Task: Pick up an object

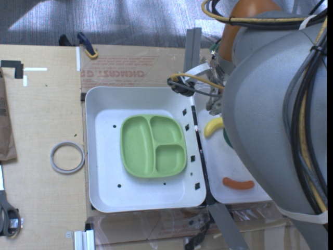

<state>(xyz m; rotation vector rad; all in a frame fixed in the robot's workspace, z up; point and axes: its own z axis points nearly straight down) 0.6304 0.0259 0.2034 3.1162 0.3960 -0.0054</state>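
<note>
Arm (281, 113): one, grey with an orange band, reaching over the right bin (221, 189) and hiding the gripper, so whether its fingers are apart or together cannot be told. Left bin (96, 155): one green divided plate (154, 146) of three compartments, lying flat near the centre. Right bin: one yellow banana (213, 127), partly under the arm, long axis slanting from lower left to upper right, and one orange sausage-shaped piece (239, 183) nearer the front, long axis running left to right; on the bench (41, 103), one grey ring (67, 157) left of the bins.
</note>
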